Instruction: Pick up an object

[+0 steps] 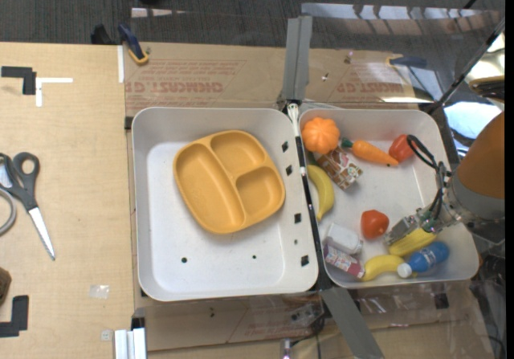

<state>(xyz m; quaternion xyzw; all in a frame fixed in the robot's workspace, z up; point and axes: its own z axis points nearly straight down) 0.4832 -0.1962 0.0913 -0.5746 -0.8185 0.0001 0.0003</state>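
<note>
Down in the right bin (pixel 430 120), the pincer (pixel 414 227) touches a yellow object (pixel 411 240); spread unclear.

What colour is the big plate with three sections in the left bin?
The plate is yellow-orange, seen in the camera view.

Orange-banded grey arm (pixel 486 169) with black cable and metal gripper (pixel 415 225).
</note>
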